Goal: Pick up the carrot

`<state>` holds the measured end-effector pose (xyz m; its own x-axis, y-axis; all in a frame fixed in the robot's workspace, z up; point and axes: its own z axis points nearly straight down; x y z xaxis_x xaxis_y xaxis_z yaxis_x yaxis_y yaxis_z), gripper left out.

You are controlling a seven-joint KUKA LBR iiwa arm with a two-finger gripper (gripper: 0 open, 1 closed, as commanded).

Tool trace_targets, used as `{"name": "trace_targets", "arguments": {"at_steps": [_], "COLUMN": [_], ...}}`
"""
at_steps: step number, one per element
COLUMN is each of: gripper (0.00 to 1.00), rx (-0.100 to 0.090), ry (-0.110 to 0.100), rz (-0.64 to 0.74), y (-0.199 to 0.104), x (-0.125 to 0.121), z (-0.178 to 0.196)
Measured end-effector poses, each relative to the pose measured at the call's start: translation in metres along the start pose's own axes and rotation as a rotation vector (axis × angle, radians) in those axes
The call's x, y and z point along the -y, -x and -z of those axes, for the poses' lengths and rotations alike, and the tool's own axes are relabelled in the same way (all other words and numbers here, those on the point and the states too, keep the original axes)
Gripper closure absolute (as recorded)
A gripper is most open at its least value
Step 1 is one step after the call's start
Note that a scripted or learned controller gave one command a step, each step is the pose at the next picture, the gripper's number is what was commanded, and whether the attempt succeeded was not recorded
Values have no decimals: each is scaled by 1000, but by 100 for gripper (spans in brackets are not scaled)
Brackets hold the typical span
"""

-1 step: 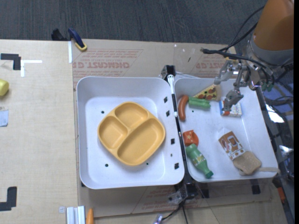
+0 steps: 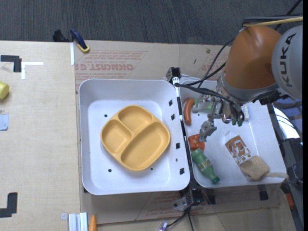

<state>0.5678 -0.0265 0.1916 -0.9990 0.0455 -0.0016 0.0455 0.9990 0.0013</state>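
Note:
The carrot, a short orange-red piece, lies upright along the left wall of the right bin, near its far end. The gripper hangs low over the right bin's middle, under the arm's orange band. It is to the right of the carrot and a little nearer the camera, apart from it. Nothing shows between its fingers.
In the right bin, a red tomato-like item and a green bottle lie below the carrot. A printed packet and a brown bread piece lie to the right. The left bin holds a yellow divided plate.

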Motion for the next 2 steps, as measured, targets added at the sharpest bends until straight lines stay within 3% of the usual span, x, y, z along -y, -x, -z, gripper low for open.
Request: {"name": "trace_targets", "arguments": {"at_steps": [1, 2], "gripper": [0, 0], "rx": [-1, -1], "ry": [0, -2], "rz": [-8, -233], "y": [-48, -78], "x": [-70, -158], "z": [0, 5]}}
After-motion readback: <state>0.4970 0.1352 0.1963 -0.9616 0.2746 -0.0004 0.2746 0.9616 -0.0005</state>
